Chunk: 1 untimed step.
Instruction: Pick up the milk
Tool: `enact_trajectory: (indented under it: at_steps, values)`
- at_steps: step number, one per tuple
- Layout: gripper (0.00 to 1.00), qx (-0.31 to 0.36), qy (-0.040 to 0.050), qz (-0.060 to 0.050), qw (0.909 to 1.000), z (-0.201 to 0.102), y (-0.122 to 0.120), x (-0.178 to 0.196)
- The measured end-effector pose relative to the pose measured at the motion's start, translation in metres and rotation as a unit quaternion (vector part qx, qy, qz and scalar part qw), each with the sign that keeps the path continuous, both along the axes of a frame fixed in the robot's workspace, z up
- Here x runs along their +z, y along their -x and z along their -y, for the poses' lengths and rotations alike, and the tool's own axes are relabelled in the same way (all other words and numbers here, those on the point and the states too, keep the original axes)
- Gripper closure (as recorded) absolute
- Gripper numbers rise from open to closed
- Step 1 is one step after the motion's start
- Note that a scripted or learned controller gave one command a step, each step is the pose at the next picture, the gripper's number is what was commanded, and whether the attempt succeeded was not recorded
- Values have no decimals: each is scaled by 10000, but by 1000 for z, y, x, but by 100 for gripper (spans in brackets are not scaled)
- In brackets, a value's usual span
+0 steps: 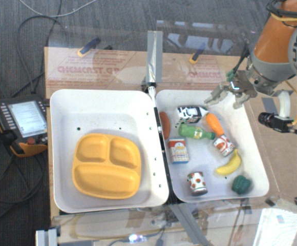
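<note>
The milk (191, 113) is a small carton with black and white cow patches, lying on its side near the back of the right bin (256, 152). My gripper (224, 102) hangs over that bin's back right part, up and to the right of the milk and apart from it. Its two fingers are spread open with nothing between them. The grey wrist and orange band rise toward the top right corner.
Close around the milk lie a green bottle (195, 132), an orange carrot (214, 124) and a brown sausage (164, 124). Further forward are a red and white box (178, 150), two cans (223, 145) (196, 183), a banana (229, 165) and a green pepper (241, 184). The left bin (66, 106) holds a yellow divided tray (107, 165).
</note>
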State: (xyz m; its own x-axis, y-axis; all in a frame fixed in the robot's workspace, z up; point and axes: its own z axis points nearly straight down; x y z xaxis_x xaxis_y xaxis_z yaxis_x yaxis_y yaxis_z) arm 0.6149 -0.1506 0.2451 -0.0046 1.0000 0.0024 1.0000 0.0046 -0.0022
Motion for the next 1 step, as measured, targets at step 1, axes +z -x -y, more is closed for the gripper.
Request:
enact_trajectory:
  at_steps: [1]
  values:
    - [0, 129, 44, 102, 9999, -32, -38, -117]
